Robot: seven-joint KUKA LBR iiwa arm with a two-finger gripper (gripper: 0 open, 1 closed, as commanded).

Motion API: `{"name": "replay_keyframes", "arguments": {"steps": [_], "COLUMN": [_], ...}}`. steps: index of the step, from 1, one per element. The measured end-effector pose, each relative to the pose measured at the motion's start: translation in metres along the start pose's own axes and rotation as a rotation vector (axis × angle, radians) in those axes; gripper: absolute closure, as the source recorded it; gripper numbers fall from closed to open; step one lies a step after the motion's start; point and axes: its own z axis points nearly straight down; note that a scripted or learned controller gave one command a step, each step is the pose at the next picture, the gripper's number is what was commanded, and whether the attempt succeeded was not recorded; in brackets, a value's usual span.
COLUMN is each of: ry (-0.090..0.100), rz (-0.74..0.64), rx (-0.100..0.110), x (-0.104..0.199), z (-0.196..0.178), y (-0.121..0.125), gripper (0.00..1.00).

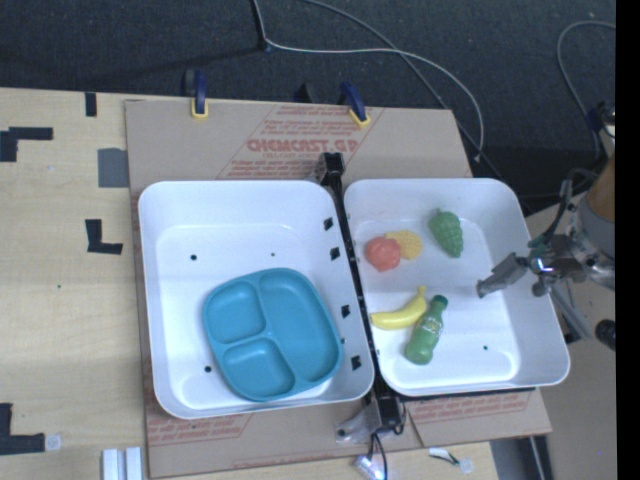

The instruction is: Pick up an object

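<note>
Bottle (426,331) lies left of claw (497,280), apart

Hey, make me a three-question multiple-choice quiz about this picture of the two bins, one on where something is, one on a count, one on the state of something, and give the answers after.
1. Where is the blue divided plate?
A. left bin
B. right bin
C. on the cardboard

2. How many items lie in the right bin?
A. two
B. five
C. seven

3. How does the green bottle sit?
A. lying on its side
B. between the gripper's fingers
C. on the plate

Answers:
1 A, the plate rests on the floor of the left bin.
2 B, there are a red fruit, a yellow piece, a green fruit, a banana and the bottle.
3 A, it lies flat beside the banana, apart from the gripper.
</note>
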Motion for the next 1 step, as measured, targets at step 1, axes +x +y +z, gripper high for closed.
{"name": "replay_keyframes", "arguments": {"steps": [1], "ry": [0.001], "rz": [0.0], "rx": [0.003], "x": [-0.0166], "z": [0.1374], "y": [0.0572], "gripper": [0.0]}}
